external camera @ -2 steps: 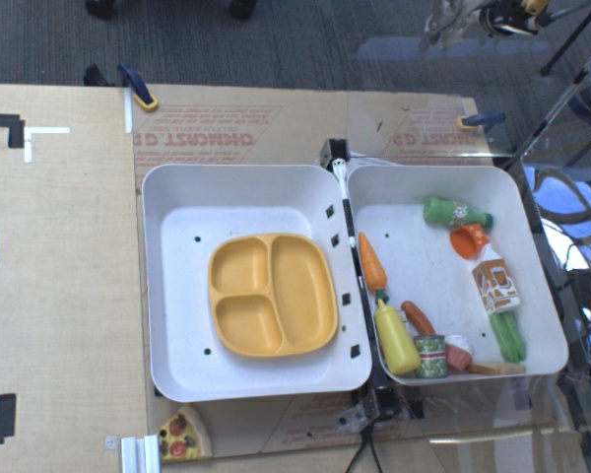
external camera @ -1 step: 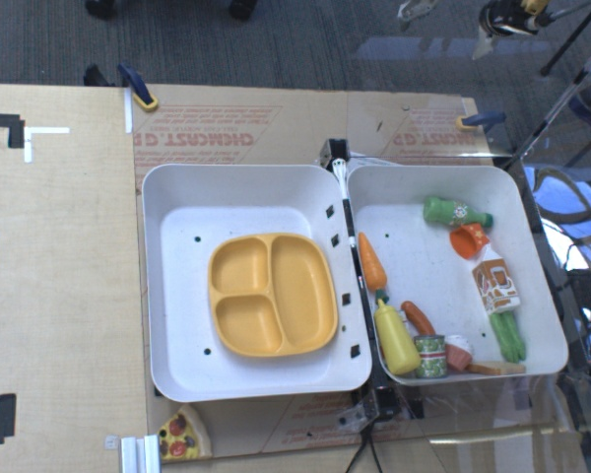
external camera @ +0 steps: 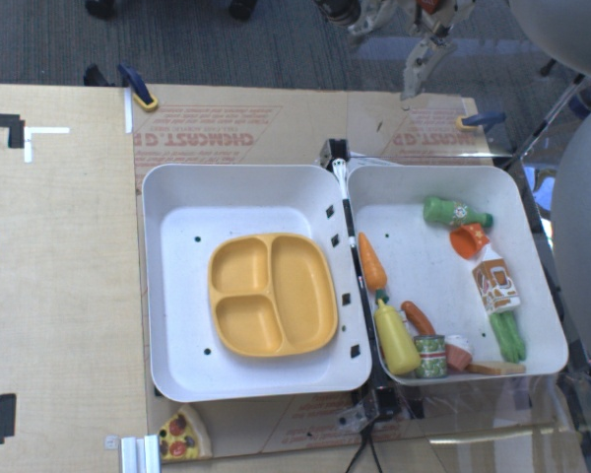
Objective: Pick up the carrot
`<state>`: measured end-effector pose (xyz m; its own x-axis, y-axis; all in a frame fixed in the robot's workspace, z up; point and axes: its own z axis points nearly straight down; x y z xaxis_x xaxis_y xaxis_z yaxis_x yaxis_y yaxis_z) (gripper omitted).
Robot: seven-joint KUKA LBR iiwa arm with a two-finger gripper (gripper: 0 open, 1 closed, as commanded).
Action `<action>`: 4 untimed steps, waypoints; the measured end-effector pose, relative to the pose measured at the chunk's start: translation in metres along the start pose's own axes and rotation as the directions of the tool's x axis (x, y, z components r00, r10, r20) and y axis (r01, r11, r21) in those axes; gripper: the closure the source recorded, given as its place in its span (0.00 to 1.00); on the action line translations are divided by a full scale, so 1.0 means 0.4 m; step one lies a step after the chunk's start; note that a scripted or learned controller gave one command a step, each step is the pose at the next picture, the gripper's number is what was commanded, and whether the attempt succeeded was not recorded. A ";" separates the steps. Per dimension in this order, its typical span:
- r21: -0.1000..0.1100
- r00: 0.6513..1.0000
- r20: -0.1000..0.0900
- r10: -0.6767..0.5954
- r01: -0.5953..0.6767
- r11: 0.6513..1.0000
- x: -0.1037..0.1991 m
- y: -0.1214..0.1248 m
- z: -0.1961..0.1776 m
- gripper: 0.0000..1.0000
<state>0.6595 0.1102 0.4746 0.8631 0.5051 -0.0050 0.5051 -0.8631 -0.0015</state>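
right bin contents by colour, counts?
Orange: 2, tapered orange carrot, small orange piece
Green: 3, green bottle, green vegetable, green can
Yellow: 1, yellow squeeze bottle
Red: 1, red sausage
Total: 7

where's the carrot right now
The small orange carrot lies in the right white bin, against its left wall, pointing roughly up the camera view. The yellow squeeze bottle sits just below it and the red sausage to its lower right.
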 end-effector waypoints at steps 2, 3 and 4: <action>-0.001 0.954 -0.005 0.299 -0.299 0.954 0.095 -0.244 -0.164 0.00; -0.002 0.952 -0.006 0.306 -0.306 0.952 0.095 -0.238 -0.184 1.00; -0.002 0.952 -0.005 0.305 -0.305 0.952 0.095 -0.238 -0.184 0.00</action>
<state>0.6445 0.2116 0.5483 0.9761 0.2173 -0.0002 0.2173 -0.9761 0.0024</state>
